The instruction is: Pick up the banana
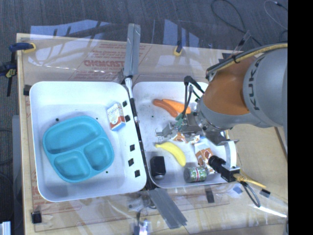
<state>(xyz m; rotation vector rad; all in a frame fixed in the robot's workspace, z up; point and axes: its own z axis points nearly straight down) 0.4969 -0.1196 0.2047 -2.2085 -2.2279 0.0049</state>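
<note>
- Worktop: carries two shallow white bins side by side; clear sheet over it, clamps at far-left edge.
- Near edge, right bin: black box at near-left; green can lying on its side just right of it.
- Small red/white packet sits just beyond the can, partly under the arm's hardware.
- Banana: lies flat on right bin floor, left of centre, running near-right to far-left. Not lifted. Black box near its near side, apart from it.
- Gripper: low over right bin, just beyond the banana. Metal fingers point left, spread moderately, nothing between them. Contact w/ banana: cannot tell; appears just apart.
- Arm: grey w/ orange band, enters from right, covers right portion of right bin.
- Orange carrot: beyond the gripper, near far wall of right bin.
- Left bin: blue divided plate w/ three compartments, left of centre.
- Small red/white carton: in left bin, near divider, beyond and right of the plate.
</note>
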